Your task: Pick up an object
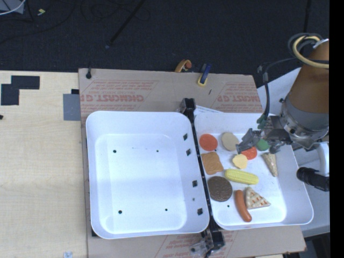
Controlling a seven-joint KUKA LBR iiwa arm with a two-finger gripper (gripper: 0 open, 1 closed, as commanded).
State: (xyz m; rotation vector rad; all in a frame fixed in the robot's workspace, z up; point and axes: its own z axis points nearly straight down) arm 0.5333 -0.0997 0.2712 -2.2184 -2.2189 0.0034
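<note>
While low over the right bin (301,198), the claw (257,142) touches a red piece (249,153).

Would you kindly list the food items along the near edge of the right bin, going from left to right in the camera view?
Brown round cookie → sausage → pizza slice.

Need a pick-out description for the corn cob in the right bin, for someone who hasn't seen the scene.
Start at the right bin, the one holding the toy food. Near its middle lies the corn cob, tilted a little, below a small yellow piece and above the pizza slice. It is the only long yellow item; the sausage is also long, but red.
</note>
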